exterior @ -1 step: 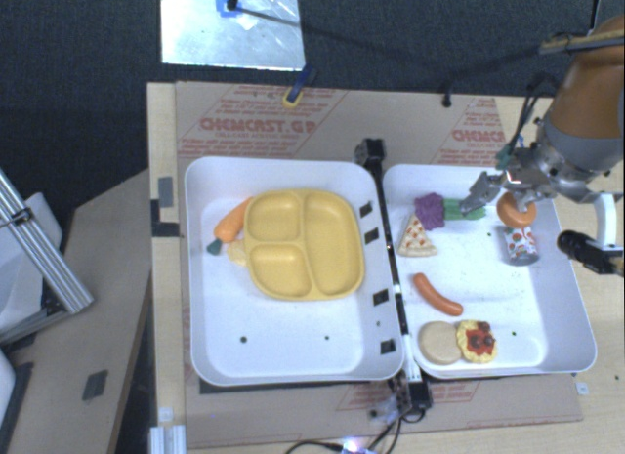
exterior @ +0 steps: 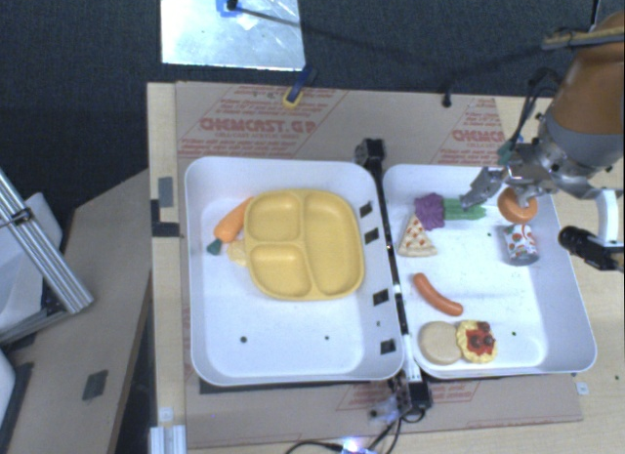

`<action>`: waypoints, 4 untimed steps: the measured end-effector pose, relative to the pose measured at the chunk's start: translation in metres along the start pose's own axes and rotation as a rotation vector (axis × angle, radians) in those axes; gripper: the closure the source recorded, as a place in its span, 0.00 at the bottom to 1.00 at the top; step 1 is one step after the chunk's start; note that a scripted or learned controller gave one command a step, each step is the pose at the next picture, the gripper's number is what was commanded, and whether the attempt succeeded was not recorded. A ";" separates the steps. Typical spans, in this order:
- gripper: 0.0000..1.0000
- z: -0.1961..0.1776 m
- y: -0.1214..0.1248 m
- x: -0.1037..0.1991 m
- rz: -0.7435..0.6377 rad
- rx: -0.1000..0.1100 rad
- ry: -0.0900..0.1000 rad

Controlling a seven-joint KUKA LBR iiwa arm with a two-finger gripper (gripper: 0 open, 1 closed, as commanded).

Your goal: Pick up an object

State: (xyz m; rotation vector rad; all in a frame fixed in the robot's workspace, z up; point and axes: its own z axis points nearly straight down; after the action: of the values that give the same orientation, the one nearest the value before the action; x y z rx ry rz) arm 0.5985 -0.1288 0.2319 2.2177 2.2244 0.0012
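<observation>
My gripper (exterior: 508,191) hangs over the back of the right bin (exterior: 566,276), open, with one grey finger (exterior: 481,188) splayed toward the left. Just below it lies a round orange toy (exterior: 517,209), partly covered by the gripper and not visibly clamped. A purple toy with a green stem (exterior: 431,210) sits just left of that finger. A small can (exterior: 520,244) lies on its side in front of the orange toy. Further forward are a pizza slice (exterior: 417,237), a red sausage (exterior: 437,294), a beige cookie (exterior: 438,343) and a spaghetti piece (exterior: 477,341).
The left bin (exterior: 210,345) holds a yellow divided plate (exterior: 298,244) with an orange carrot (exterior: 232,219) at its left edge. A black divider (exterior: 383,247) runs between the bins. The arm's dark fitting (exterior: 586,245) juts over the right bin's right wall.
</observation>
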 end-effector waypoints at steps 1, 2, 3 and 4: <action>0.00 0.046 0.007 0.006 -0.002 0.003 0.001; 0.00 0.091 0.002 0.000 0.002 0.004 0.000; 0.00 0.138 0.004 0.000 0.003 -0.004 0.000; 1.00 0.127 0.005 0.000 0.002 -0.009 -0.001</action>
State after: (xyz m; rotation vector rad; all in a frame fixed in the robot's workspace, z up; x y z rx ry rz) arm 0.6040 -0.1292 0.1051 2.2147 2.2177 0.0094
